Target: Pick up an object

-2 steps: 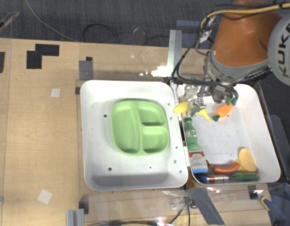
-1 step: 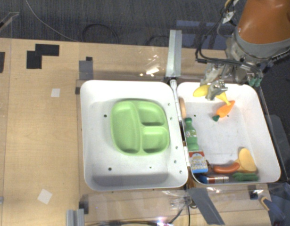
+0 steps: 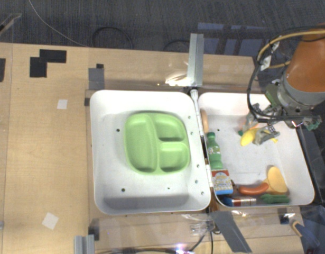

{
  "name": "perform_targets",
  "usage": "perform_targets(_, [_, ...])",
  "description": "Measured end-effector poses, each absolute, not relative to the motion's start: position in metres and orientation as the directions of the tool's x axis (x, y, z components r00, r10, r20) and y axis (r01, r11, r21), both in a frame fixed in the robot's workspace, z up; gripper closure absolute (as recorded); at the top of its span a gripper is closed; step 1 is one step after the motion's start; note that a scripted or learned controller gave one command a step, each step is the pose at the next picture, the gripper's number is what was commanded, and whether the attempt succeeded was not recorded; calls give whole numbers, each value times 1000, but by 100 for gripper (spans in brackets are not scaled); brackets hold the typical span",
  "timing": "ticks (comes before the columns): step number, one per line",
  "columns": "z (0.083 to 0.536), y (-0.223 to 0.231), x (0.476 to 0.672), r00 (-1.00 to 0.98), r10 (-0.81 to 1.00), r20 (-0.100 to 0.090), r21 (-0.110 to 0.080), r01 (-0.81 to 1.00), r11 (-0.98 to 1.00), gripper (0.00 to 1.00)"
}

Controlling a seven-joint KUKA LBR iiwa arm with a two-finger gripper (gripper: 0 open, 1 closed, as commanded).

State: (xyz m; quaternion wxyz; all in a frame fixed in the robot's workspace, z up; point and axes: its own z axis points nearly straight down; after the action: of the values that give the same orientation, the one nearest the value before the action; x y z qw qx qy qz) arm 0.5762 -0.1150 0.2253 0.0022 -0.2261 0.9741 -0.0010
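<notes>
My gripper [image 3: 261, 132] hangs over the upper middle of the right bin [image 3: 302, 157], below the orange-banded wrist [image 3: 310, 62]. A small yellow object [image 3: 248, 137] sits right against the gripper's left side; whether it is gripped or lying on the bin floor is unclear. A green bottle [image 3: 213, 153] with a red and white label lies along the right bin's left wall. In the bin's near corner lie a red sausage-like piece [image 3: 252, 188], a yellow-orange piece [image 3: 277, 179], a green piece [image 3: 274, 198] and a thin red and dark stick [image 3: 241, 200].
The left bin [image 3: 104, 157] holds a light green divided plate [image 3: 156, 142]. A tan wooden handle [image 3: 204, 121] lies by the wall between the bins. Cables loop off the arm above the right bin. Bare white floor shows in the middle of the right bin.
</notes>
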Motion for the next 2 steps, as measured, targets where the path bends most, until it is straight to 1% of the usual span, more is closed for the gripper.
perform_targets(1, [218,-51,533,-955,-296,-8,0,-296,955,100])
perform_targets(2, [247,-126,584,-852,-523,-10,-8,-523,853,100])
